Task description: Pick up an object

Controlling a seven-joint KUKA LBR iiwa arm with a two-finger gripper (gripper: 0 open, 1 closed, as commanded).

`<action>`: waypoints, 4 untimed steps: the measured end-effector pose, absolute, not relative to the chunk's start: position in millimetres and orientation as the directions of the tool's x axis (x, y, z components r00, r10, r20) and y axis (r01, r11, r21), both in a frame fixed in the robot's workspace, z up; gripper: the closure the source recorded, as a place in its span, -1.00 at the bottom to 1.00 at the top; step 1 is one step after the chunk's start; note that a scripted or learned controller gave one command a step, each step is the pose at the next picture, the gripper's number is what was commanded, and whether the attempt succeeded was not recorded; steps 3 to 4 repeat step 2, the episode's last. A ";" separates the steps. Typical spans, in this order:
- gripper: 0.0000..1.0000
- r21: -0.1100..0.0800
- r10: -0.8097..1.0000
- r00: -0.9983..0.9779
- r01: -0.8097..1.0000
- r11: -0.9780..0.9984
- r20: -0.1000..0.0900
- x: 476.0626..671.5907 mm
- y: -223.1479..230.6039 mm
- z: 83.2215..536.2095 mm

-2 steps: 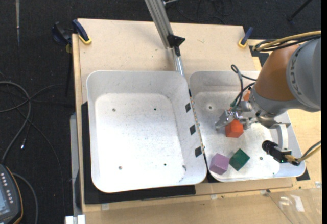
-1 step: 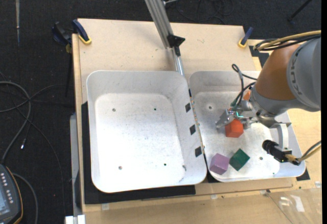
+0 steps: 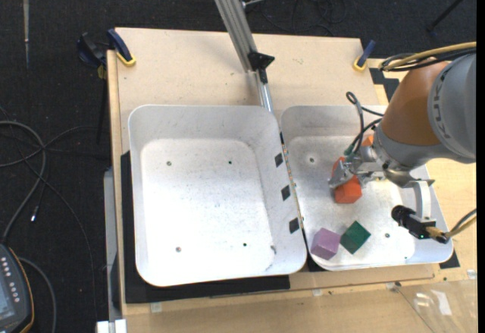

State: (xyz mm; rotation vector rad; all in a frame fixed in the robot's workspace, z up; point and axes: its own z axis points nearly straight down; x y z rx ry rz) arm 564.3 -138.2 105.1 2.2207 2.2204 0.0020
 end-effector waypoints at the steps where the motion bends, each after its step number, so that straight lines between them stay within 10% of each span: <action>1: 1.00 0.009 1.000 -0.010 1.000 0.010 0.001 582.4 -61.7 200.2; 4: 1.00 -0.003 1.000 -0.009 1.000 0.009 0.003 557.3 4.4 194.6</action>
